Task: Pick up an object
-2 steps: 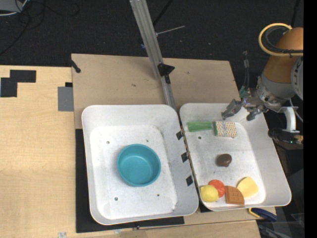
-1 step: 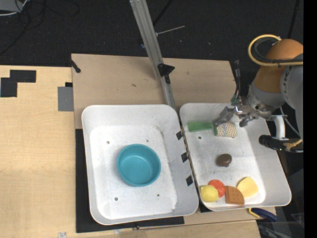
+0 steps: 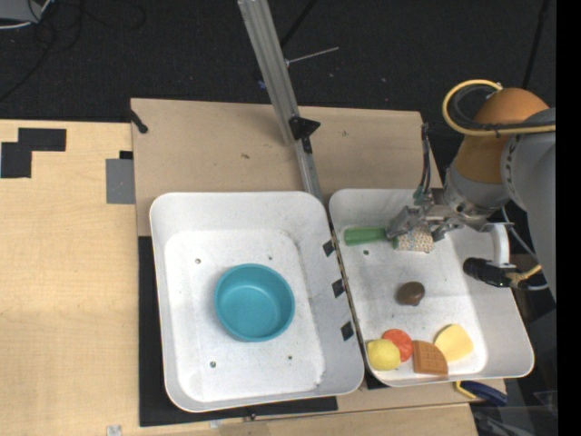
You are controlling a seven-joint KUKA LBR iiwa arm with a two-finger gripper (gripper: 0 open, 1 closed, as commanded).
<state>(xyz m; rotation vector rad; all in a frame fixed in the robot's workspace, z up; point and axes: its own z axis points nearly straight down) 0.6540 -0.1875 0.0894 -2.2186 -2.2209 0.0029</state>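
2 shallow white bins are seen side by side on the bench. In the left bin [image 3: 182,234], a teal bowl [image 3: 254,302] is seated upright near the middle of the floor, well apart from the walls.

In the right bin [image 3: 508,334], a green brush handle [image 3: 364,235] is laid flat near the upper left corner, its right end hidden under the gripper. Just beside that end, a speckled whitish brush head [image 3: 418,241] is seen directly beneath the gripper [image 3: 419,228]. Whether the fingers are spread or pressed together cannot be told, since they are blurred against the brush head; contact with it cannot be confirmed either.

Lower, near the middle of the bin, a small dark brown round object [image 3: 410,292] is set alone. Along the bottom wall, 4 items are clustered: a yellow ball [image 3: 384,355] at the left, a red round piece [image 3: 398,340] touching it from above, an orange-brown waffle-like block [image 3: 429,359] just beside them, and a yellow wedge [image 3: 454,342] at the right.

The grey arm [image 3: 508,166], with its orange band [image 3: 508,107], is extended in from the right over the bin's upper edge.
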